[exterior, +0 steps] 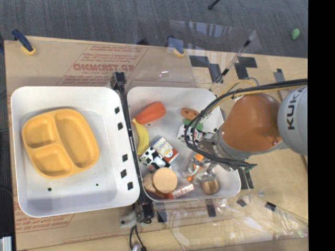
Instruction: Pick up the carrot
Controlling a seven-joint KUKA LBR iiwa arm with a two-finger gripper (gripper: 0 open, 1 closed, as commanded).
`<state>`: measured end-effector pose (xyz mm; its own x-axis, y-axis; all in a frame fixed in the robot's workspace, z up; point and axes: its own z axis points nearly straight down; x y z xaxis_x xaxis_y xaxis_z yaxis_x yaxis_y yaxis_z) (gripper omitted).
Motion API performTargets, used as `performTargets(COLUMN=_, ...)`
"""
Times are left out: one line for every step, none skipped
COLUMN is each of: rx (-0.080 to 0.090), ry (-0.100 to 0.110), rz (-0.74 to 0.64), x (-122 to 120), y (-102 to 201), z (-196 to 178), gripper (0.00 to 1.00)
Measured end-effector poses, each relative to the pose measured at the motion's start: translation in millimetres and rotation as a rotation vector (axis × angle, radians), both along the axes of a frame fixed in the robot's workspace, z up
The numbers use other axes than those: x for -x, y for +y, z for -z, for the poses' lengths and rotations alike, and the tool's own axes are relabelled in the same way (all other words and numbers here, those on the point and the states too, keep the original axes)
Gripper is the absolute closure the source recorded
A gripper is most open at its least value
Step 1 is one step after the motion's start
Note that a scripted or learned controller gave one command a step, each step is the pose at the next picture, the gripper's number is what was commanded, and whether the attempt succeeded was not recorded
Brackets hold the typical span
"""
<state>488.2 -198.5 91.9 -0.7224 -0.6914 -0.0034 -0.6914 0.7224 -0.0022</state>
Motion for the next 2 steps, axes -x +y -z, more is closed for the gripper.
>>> performTargets(rx=0.0, ry=0.0, rz=0.0, x=0.0, y=0.1, z=0.0, gripper=0.0)
performTargets(rx=0.0, ry=0.0, rz=0.213, x=-48.1, y=-11.1, z=-0.9, gripper=0.0)
